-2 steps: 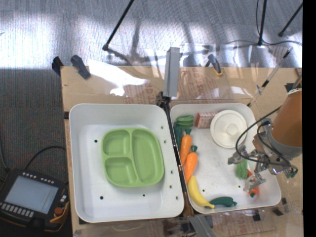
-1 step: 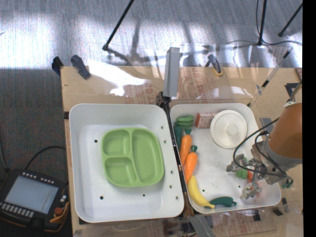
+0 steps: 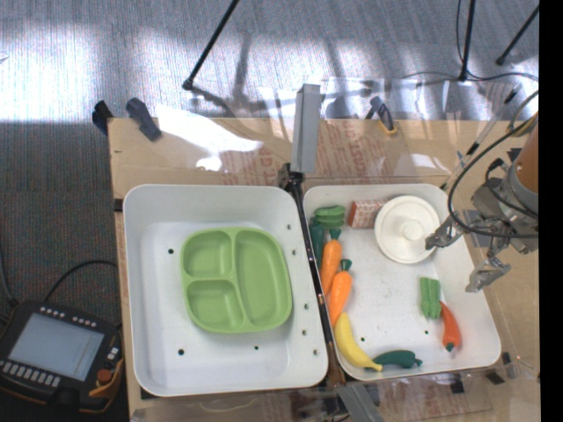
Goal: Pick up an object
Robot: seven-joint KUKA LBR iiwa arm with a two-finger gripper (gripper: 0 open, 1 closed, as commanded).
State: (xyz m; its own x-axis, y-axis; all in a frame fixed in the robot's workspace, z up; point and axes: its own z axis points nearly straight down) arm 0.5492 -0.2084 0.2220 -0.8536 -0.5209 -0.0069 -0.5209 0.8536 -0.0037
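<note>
My two-finger metal pincer [image 3: 464,255] hangs spread and unladen over the right edge of the right-hand shallow white bin [image 3: 400,369]. The round white plastic lid [image 3: 406,229] lies just to its left, touching one fingertip. A small orange plastic carrot with green top [image 3: 449,324] lies below, near the bin's right wall; bare floor lies between it and the yellow plastic banana [image 3: 351,343].

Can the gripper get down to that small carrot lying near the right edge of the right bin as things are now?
Probably yes. The gripper hangs with its fingers spread over the right bin's right side, and the small carrot lies just toward the camera from it, uncovered. Only the bin wall and a green piece touching the carrot's top end crowd it.
</note>
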